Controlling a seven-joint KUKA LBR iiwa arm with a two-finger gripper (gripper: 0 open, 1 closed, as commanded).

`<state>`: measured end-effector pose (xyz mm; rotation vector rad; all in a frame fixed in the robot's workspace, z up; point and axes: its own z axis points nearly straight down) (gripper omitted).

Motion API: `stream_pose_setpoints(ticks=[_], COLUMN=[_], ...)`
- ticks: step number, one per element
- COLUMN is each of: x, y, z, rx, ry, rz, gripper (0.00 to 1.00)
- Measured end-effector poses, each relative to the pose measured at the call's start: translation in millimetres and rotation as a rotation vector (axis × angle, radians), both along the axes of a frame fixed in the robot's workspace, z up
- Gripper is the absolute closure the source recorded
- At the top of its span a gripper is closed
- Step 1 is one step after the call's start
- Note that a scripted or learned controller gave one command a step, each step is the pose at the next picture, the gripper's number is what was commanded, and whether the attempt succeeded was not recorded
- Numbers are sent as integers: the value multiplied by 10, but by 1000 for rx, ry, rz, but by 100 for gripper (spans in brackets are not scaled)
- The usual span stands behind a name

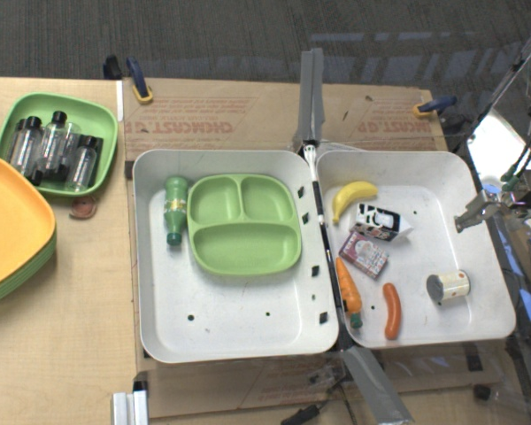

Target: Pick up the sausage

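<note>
I see the sausage (391,310) lying in the right bin (478,321), close to that bin's near edge and a little toward its left wall. It lies lengthwise, pointing from the near edge toward the far one, flat on the white floor. The carrot (348,292) lies just beside it on the left, and a small cylinder (449,286) sits apart on its right, so both long flanks are free.

My tool (485,207) hangs over the right rim of the same bin, well apart from the sausage; from this angle I cannot tell whether it is released or clenched, and I see nothing in it.

I judge the sausage to be a light toy, smooth and rounded, likely to roll or slip from a shallow pinch. I would take it across its middle, squeezing the two long sides, low enough to get past the curve.
</note>
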<state>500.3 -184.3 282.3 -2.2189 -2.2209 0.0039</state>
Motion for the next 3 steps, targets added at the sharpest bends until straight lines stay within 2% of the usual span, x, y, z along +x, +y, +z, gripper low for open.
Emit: stream_pose_setpoints(ticks=[1,2,3], x=[6,-89,-12], y=[-4,-223,-189], z=[77,53,127], rx=[-1,-3,-3], ry=[2,-1,0], rz=[0,-417,-670], gripper=[100,100,100])
